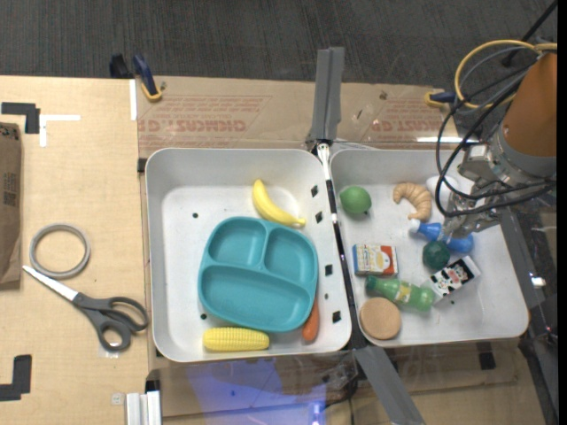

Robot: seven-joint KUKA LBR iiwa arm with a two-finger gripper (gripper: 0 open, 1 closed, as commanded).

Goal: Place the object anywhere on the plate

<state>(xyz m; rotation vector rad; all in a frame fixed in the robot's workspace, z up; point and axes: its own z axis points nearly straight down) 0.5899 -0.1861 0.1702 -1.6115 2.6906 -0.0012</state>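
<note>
Arm (pixel 532 113) comes in from the right, upper part of view, w/ orange band at the top right corner and grey wrist section just below it. Yellow and black cables loop off the wrist to the left. Wrist points down and slightly left, over the right-hand bin. Gripper (pixel 458 228) hangs low at the end of it, metallic, tilted a bit leftward. Finger spacing can't be made out at this angle.

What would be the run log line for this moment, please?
gripper: right bin, above dark green object | grasp: unconfirmed | plate: left bin
</note>
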